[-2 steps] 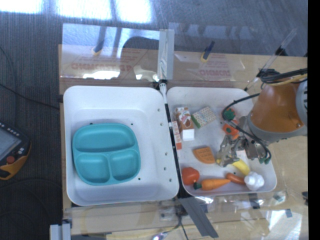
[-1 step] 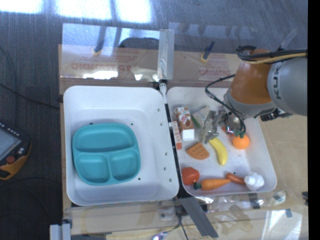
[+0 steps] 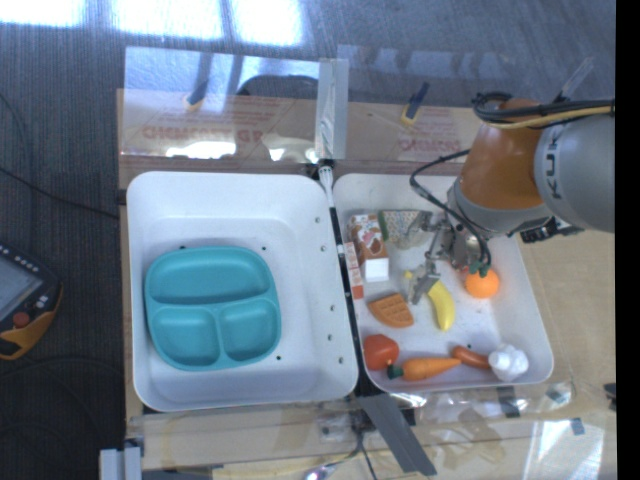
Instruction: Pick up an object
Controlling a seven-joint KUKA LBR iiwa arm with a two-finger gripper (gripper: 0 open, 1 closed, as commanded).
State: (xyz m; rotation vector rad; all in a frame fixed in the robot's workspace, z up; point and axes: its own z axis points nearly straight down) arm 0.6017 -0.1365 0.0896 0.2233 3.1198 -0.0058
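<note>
Rt bin [image 3: 537, 320], centre-right of frame, loaded w/ toy food; left bin [image 3: 200, 200] beside it, sharing the middle wall, w/ a teal 3-compartment plate [image 3: 210, 303] lying flat in its lower-left part. Grey arm [image 3: 575, 173] in from the right edge, orange band [image 3: 500, 168] over the rt bin's upper-right corner, wrist angled down-left. Gripper [image 3: 431, 272] low inside the rt bin, about mid-bin, just above the top end of the yellow banana [image 3: 441, 307]; open or closed can't tell at this res, tip too small and blurred; no item seen gripped. Banana upright-ish in frame, near bin centre, close to the tip, contact not readable. Orange [image 3: 481, 283] just rt of the gripper, near the banana's upper end. Brown waffle-like slice [image 3: 391, 311] just left of the banana. Red-and-white carton [image 3: 367, 238] in the bin's upper-left, along the middle wall, w/ a small white block [image 3: 376, 269] right below it. Greyish packet [image 3: 405, 226] beside the carton, upper middle, partly under the wrist. Red tomato [image 3: 379, 350] lower-left, next to the carrot [image 3: 428, 368] lying roughly horizontal along the bottom wall. Second, smaller carrot [image 3: 470, 357] to its rt, touching or nearly touching a white lumpy item [image 3: 507, 361] in the lower-rt corner. Black-and-orange handheld unit [image 3: 20, 303] on the dark floor at the left edge of frame, well apart from both bins.
</note>
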